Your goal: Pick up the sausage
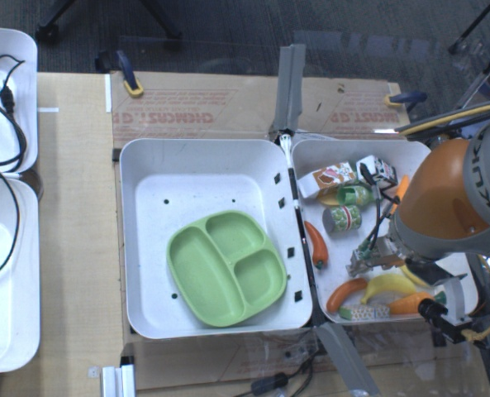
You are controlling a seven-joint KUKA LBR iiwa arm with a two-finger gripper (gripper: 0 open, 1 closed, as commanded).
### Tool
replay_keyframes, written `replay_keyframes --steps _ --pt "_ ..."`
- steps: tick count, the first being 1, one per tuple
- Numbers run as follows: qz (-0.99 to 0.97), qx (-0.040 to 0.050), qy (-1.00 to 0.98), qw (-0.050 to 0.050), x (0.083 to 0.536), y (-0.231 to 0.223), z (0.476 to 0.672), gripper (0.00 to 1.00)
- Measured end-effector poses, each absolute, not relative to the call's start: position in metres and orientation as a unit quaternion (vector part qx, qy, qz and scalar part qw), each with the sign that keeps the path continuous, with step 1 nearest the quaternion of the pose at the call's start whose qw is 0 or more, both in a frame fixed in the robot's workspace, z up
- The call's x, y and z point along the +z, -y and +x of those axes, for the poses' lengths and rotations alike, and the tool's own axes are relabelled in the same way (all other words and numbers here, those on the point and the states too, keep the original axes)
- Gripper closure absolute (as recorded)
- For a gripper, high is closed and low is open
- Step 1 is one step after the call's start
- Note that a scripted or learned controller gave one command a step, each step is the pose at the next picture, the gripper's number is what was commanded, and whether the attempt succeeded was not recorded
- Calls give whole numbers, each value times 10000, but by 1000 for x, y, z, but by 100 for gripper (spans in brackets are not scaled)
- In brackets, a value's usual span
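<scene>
Sausage (316,245) in right bin (418,150) by the divider, long axis near-vertical, leaning slightly left at top, end effector (368,257) nearby, grip state unclear

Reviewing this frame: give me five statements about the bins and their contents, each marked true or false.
1. The green plate lies in the left bin. True.
2. The plate has three compartments. True.
3. The banana sits on the plate. False: it lies in the right bin, near the front wall.
4. The sausage lies in the right bin near the wall that it shares with the left bin. True.
5. The end effector hangs over the left bin. False: it is over the right bin, beside the banana.
</scene>
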State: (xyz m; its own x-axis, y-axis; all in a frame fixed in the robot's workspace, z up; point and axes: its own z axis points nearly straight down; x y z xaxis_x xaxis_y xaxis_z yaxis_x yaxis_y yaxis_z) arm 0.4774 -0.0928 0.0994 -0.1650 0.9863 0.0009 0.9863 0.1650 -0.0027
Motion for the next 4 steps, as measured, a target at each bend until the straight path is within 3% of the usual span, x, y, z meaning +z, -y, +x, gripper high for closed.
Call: replay_keyframes --steps 1,2,3,4 --pt "-6458 7 7635 15 99 93 477 0" --pt "-5223 4 8527 10 91 98 477 0" --pt "-5241 1 8517 7 100 99 478 100" --pt "-5133 4 8582 -3 191 63 478 100"
